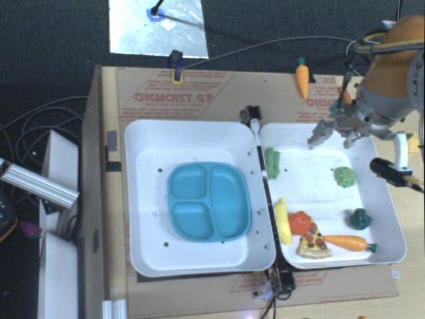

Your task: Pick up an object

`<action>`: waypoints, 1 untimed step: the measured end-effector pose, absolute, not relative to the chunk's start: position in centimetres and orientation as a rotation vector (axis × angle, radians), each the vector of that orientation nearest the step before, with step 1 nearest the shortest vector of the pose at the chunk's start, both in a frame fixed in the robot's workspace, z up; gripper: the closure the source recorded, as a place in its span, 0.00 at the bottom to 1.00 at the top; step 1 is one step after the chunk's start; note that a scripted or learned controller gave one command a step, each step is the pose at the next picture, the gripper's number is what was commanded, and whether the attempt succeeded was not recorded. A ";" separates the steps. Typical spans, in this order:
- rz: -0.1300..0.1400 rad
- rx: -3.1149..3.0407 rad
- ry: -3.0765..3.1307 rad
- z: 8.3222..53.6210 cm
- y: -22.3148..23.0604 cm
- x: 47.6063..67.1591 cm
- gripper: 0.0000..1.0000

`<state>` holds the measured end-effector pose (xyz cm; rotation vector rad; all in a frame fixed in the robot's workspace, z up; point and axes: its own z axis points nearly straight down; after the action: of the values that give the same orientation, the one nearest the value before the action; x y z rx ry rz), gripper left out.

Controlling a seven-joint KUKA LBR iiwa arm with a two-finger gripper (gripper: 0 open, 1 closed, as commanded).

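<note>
We hover the claw (327,133), spread wide and empty, over the right bin (392,234) (approach step); next, descend onto the broccoli (344,176).

The arm (392,58) runs off the right edge above the right bin (385,198), so its upper part is cut off. Its gripper (332,130) is small and blurred; finger state cannot be told. The pizza slice (312,246) partly covers the red piece (300,221).

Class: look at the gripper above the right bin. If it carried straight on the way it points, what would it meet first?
The gripper points down and left, so it would probably meet bare floor of the right bin first. The green pod lies further along; depth is unclear.
</note>
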<state>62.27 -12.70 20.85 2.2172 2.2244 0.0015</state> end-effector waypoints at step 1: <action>0.000 2.220 2.223 16.8 -10.7 56.6 0.00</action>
<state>56.60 -10.70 16.84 2.2204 2.2234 -0.0005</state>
